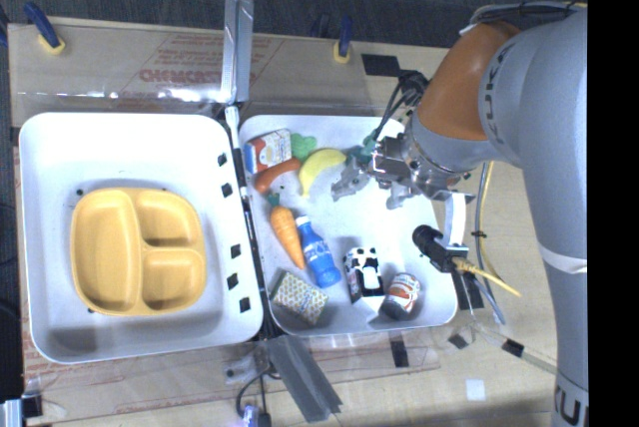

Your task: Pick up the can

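Gripper (pixel 369 184) over the right-hand white bin (pixel 429 315), fingers spread, nothing between them.

I see the grey arm with its orange band (pixel 461 96) reaching in from the right, its two fingers hanging above bare bin floor just beside the yellow banana (pixel 321 166). Small red-and-white can (pixel 401 294) lies on its side near the bin's front right corner, well apart from the gripper, next to a black-and-white toy (pixel 363 272). Also in that bin: orange carrot (pixel 287 233), blue bottle (pixel 319 254), patterned pouch (pixel 298 296). Left-hand white bin (pixel 40 215) holds a yellow divided tray (pixel 140 249).
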You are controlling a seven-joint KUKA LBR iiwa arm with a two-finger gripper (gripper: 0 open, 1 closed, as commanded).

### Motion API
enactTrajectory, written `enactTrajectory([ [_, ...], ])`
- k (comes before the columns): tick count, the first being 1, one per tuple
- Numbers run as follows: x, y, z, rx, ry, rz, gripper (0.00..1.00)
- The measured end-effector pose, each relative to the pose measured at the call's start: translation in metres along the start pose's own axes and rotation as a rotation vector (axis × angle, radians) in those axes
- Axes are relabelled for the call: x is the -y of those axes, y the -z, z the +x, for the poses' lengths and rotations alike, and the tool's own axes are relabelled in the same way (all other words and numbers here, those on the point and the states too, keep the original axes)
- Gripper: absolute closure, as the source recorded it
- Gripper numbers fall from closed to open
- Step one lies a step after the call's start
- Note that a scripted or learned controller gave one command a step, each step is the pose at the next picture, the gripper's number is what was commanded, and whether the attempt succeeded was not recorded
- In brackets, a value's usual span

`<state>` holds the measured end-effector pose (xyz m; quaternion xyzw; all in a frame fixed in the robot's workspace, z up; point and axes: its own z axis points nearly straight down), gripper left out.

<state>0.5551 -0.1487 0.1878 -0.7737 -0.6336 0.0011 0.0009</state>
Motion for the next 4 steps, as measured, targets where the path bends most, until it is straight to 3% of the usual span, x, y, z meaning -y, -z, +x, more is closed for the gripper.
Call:
enactTrajectory([
  [1,-0.018,-0.097,-0.009,-0.001,-0.088,0.001,0.0],
  [2,-0.009,-0.012,0.021,-0.001,0.053,0.0,0.0],
  [3,-0.008,0.004,0.005,0.0,0.062,-0.001,0.0],
  [4,-0.027,0.078,0.01,0.0,-0.194,-0.001,0.0],
])
